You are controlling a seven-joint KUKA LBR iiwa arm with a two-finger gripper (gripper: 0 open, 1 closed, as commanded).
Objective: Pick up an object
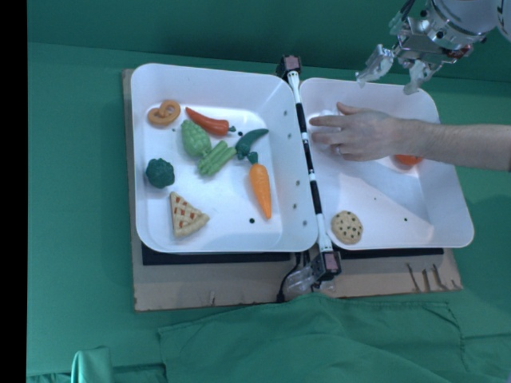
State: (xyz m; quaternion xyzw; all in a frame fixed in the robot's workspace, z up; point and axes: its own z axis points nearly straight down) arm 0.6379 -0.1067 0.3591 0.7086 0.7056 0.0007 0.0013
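My gripper (396, 70) hangs above the far edge of the right bin (447, 214), fingers spread open with nothing between them. In that bin lie a chocolate-chip cookie (346, 227) near the front left and an orange-red object (407, 160) partly hidden under a person's arm. The left bin (144, 150) holds a pretzel (164, 113), a red chili (208, 121), a green artichoke-like vegetable (195, 139), green beans (215, 158), a dark green pepper (251, 140), a carrot (260, 188), broccoli (160, 172) and a pie slice (186, 215).
A person's hand (359, 132) and forearm (463, 144) reach in from the right across the right bin, just below my gripper. A black-and-white hinge bar (308, 166) divides the bins. Cardboard (223, 294) and green cloth surround them.
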